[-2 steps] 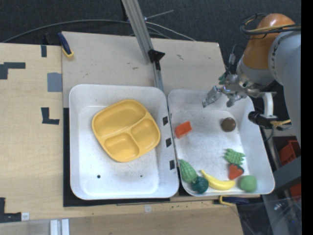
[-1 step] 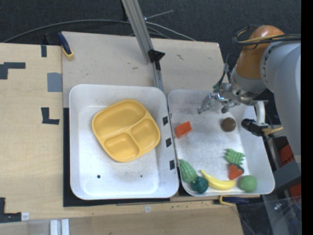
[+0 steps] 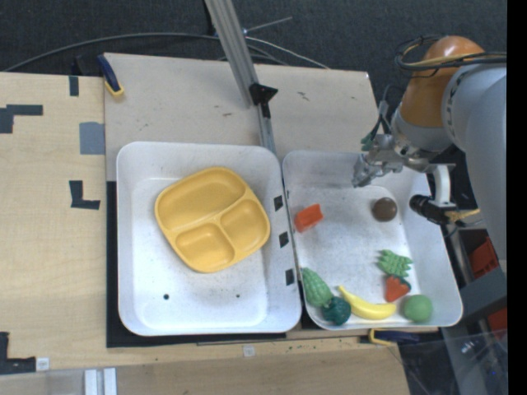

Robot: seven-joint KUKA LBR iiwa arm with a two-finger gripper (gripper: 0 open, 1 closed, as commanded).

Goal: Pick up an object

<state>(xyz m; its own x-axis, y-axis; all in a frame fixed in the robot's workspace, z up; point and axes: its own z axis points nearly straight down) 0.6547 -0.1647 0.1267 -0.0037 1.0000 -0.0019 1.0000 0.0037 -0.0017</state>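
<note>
Gripper hovering over the right bin

The arm [image 3: 457,97] is reaching in from the right, its orange band sitting above the wrist, and the gripper [image 3: 365,174] is hanging over the upper part of the right bin [image 3: 346,245]. I cannot tell how it is set, and nothing is showing in its grasp.

A brown ball [image 3: 384,209] is lying just below and right of the gripper, apart from it. An orange block [image 3: 308,216] is sitting near the bin's left wall. Along the lower edge, a green vegetable [image 3: 315,285] is leaning beside a dark teal piece [image 3: 336,310], with a banana [image 3: 366,304] curving next to them and a lime [image 3: 417,308] at the right corner. A strawberry [image 3: 396,287] is lying above the banana, with a green leafy piece [image 3: 394,262] just above it.

In the left bin [image 3: 140,295], a yellow tray [image 3: 212,218] with three compartments is lying tilted
</note>
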